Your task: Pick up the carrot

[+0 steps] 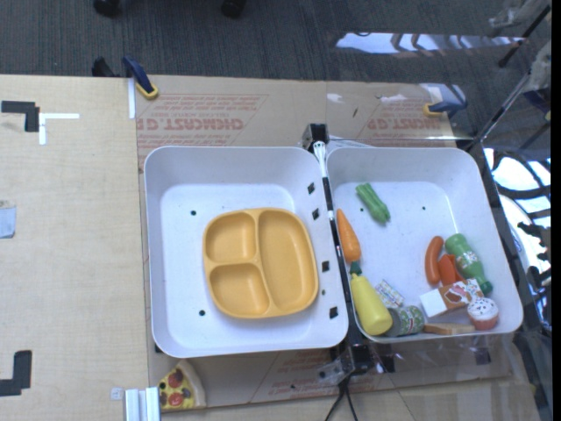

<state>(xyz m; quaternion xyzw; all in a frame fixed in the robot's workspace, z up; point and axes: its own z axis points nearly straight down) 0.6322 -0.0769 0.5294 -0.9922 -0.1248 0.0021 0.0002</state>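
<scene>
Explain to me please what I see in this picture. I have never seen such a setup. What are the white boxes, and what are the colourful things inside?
This is a workbench for a robot arm, photographed by one fixed camera that looks down on it at a slant. Two shallow white bins stand side by side. The left bin holds a yellow plate with three compartments. The right bin holds toy food. The carrot, orange with a green end, lies along the bin's left wall; it is the thing to be picked up. Just below it lies a yellow bottle. A green vegetable lies apart near the top, and a cluster of small toys sits at the right. Outside the bins, a toy pizza slice lies on the bench. Nothing is being held.
</scene>
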